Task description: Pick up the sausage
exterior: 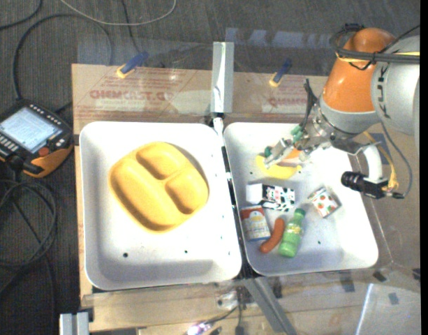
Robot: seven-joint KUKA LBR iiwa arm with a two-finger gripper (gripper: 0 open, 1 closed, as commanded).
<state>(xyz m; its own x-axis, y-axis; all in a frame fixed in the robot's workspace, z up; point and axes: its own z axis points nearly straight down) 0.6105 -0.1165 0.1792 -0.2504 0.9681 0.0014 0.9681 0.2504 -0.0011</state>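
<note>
The sausage (274,234) is a short reddish-orange link lying in the right bin (353,253), near its front edge, between a ketchup packet and a green bottle. My gripper (289,149) hangs over the back half of that bin, well behind the sausage, above a yellow item (275,169). Its fingers carry green tips and point down and to the left. Nothing can be made out between them.
Next to the sausage stand a green bottle (292,233), a red-and-white packet (255,223), a black-and-white carton (277,196) and a small spotted box (324,202). The left bin (102,257) holds a yellow divided plate (158,184). A pendant (26,135) lies at far left.
</note>
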